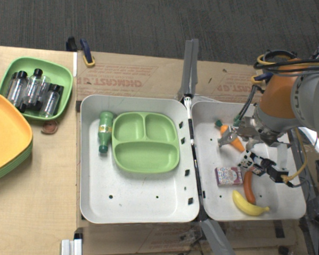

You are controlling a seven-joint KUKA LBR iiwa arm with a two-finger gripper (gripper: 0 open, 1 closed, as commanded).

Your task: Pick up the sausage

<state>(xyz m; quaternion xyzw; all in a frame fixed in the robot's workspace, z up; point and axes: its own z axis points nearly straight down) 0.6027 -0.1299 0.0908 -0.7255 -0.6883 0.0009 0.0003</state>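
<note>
The sausage (248, 186) is a reddish-orange link lying lengthwise in the right bin (288, 208), near its front. It sits between a purple packet (228, 176) on its left and a yellow banana (250, 205) just in front. My gripper (242, 151) hangs low over the middle of the right bin, just behind the sausage's far end. It is right by an orange carrot (234, 142) with a green tip. The grey arm with its orange band (278, 98) reaches in from the right. Nothing shows the sausage lifted; it rests on the bin floor.
The left bin (92, 195) holds a green divided plate (146, 141) and a green bottle (105, 131) beside it. On the bench at far left stand a green tray of dark bottles (36, 88) and stacked yellow plates (7, 140). Cables trail by the arm at right.
</note>
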